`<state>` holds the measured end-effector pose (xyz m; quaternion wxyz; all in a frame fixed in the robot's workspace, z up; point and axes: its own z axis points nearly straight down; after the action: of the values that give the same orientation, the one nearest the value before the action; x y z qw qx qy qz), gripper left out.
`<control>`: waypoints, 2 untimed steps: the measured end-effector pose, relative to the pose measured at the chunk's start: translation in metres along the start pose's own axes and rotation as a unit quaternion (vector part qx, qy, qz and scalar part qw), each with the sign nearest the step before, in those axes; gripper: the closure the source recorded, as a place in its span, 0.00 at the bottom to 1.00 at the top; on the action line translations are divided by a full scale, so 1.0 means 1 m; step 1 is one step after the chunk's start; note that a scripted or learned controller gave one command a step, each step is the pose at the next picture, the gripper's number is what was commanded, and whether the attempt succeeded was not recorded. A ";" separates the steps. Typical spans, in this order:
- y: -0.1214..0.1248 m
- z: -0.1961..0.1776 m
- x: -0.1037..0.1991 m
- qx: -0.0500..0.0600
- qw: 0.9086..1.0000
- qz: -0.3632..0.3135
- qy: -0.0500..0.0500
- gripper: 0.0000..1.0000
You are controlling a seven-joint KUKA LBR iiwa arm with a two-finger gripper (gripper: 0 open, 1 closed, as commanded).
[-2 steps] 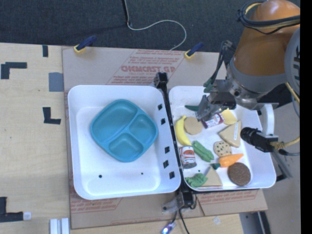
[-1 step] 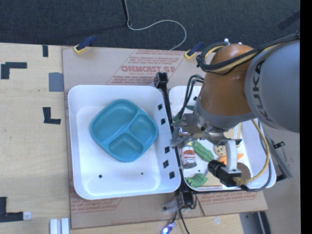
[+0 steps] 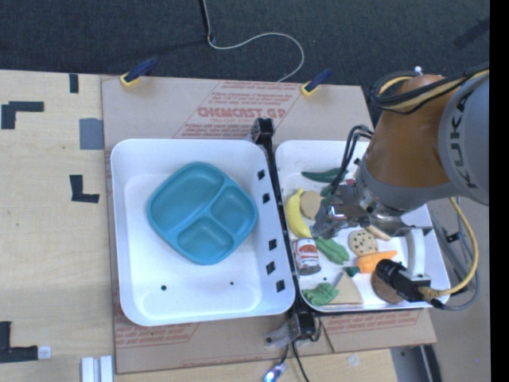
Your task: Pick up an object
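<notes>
I can't tell the jaw state; gripper (image 3: 328,220) sits low in the right bin (image 3: 429,237), wrist masking the tips. It's over the clutter near that bin's left wall, just beside the banana (image 3: 296,213) and above the green piece (image 3: 334,251). My guess: lining up on one of those. Small can (image 3: 307,256) lies near the divider, cookie (image 3: 362,240) and carrot (image 3: 374,263) toward the front edge. Left bin (image 3: 127,213) carries the blue tray (image 3: 203,212), well apart
</notes>
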<state>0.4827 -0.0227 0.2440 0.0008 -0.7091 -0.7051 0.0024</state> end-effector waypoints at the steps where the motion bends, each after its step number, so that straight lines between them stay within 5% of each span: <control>1: -0.001 0.035 0.069 0.001 1.000 -0.006 0.002 1.00; 2: -0.001 0.024 0.065 0.001 1.000 -0.004 0.001 1.00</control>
<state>0.4825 0.0423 0.2202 0.0021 -0.7064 -0.7078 0.0021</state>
